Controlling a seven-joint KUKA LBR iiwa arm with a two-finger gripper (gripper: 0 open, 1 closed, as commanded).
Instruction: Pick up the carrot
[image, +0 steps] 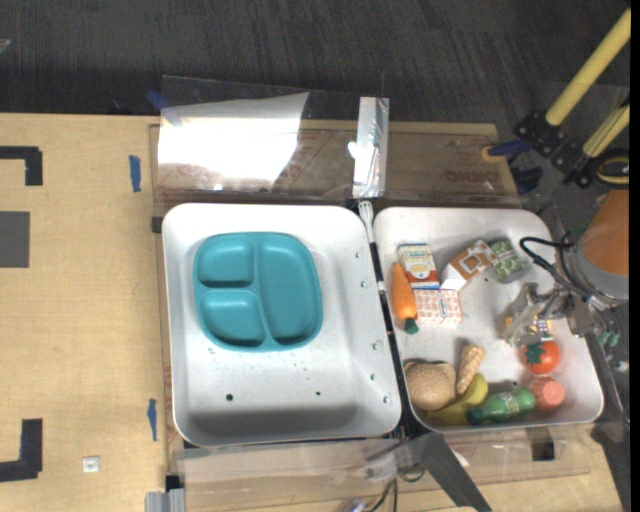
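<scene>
The carrot (402, 295) is orange with a green tip at its near end. It lies lengthwise along the left wall of the right bin (585, 415), beside a white and red carton (440, 304). My gripper (528, 318) hangs over the right side of that bin, just above and left of a red tomato (541, 357). It is well to the right of the carrot and nothing is visibly held in it. The arm's orange band (610, 240) is at the right edge.
The left bin (200, 400) holds a teal divided plate (258, 289). In the right bin are a small carton (417, 262), an orange box (470, 262), a green packet (506, 258), a bread roll (430, 384), a banana (462, 404) and a green bottle (505, 405).
</scene>
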